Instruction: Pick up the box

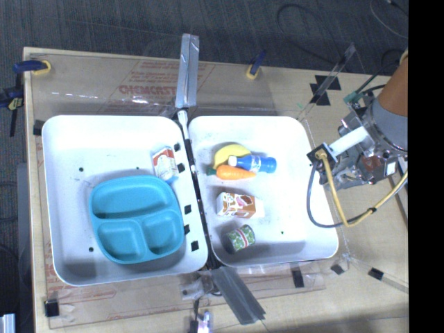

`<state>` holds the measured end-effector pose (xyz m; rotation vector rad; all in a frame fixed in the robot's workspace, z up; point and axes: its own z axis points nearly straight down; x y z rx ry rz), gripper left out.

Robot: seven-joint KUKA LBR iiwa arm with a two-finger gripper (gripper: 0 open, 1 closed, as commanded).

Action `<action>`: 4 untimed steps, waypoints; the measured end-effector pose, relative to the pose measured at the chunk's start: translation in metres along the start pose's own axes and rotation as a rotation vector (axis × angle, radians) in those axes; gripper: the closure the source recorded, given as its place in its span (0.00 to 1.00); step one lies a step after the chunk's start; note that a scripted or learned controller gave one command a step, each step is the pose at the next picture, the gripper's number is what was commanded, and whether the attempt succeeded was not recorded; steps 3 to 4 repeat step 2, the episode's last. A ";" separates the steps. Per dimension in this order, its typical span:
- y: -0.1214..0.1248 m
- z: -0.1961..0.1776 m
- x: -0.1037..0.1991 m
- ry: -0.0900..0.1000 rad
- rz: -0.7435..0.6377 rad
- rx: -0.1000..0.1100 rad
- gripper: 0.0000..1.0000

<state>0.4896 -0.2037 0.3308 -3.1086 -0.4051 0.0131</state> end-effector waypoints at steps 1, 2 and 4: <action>-0.032 0.059 0.017 0.003 0.050 -0.004 1.00; 0.005 -0.018 -0.008 0.006 0.041 -0.005 1.00; 0.005 -0.018 -0.008 0.006 0.041 -0.005 1.00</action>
